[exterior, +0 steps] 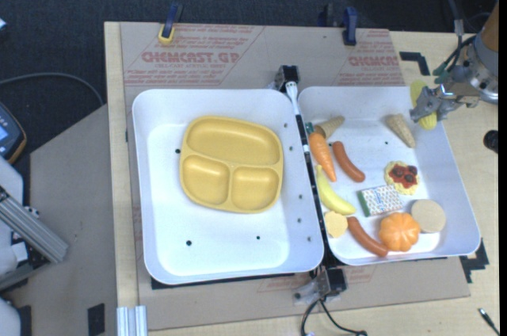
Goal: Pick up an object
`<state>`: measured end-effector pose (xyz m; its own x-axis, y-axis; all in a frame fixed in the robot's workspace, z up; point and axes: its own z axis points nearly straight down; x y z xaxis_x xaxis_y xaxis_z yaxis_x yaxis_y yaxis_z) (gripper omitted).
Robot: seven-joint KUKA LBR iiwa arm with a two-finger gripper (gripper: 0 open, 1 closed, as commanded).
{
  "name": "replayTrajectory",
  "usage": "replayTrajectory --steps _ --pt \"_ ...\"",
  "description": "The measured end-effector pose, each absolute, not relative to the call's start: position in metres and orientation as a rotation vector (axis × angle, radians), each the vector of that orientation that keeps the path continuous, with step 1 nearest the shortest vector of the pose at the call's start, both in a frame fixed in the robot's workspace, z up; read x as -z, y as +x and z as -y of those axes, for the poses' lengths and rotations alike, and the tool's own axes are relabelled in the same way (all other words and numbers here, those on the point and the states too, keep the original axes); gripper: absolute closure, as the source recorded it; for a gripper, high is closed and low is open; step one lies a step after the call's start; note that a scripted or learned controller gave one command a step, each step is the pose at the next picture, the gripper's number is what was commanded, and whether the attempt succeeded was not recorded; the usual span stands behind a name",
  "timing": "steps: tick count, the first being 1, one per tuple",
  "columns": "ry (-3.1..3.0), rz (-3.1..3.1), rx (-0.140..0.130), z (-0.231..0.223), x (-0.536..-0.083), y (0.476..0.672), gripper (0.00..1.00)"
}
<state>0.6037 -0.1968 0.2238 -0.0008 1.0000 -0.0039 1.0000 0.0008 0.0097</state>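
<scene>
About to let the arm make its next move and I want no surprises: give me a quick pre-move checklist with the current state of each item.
1. Gripper located, over the far right rim of the right white bin: ok.
2. Object between the fingers: cannot tell; a small yellow piece shows right at the gripper, but a hold is not visible.
3. Targets available in the right bin, such as the orange toy carrot, yellow toy banana and round orange toy pumpkin: ok.
4. Targets well spaced: not ok; the lower items crowd together.
5. Yellow three-compartment plate lies flat in the left white bin: ok.
</scene>
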Motion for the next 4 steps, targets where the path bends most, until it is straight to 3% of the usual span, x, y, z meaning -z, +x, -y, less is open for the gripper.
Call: replayTrajectory --steps 1,4 --pt "2.217 -2.220 -0.002 0.197 -0.225 0.604 1.00" --pt "2.218 -2.231 0.000 0.045 -0.237 0.555 1.00"
